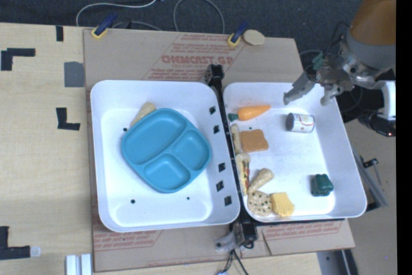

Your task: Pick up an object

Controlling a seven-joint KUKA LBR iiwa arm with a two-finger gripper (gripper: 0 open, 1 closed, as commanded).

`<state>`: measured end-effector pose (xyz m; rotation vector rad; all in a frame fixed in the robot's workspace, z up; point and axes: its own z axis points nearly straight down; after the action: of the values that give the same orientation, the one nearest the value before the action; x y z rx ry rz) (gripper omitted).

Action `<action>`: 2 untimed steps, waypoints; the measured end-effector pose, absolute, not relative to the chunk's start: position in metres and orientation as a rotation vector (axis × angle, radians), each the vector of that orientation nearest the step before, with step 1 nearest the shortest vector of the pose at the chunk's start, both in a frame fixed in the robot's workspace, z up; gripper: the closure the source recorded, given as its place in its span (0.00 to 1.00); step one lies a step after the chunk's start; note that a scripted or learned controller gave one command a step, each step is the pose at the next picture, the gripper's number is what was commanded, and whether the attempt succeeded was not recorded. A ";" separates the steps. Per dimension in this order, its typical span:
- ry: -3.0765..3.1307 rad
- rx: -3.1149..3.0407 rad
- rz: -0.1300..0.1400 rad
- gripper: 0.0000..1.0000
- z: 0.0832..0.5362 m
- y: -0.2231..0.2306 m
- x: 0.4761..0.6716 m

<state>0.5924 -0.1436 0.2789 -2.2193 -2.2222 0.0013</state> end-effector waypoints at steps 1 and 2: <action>-2.216 -2.221 0.009 0.00 0.167 -0.199 0.610; -2.223 -2.219 0.000 0.00 0.093 -0.134 0.663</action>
<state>0.6631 -0.1337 0.0930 -2.2191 -2.2233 0.0001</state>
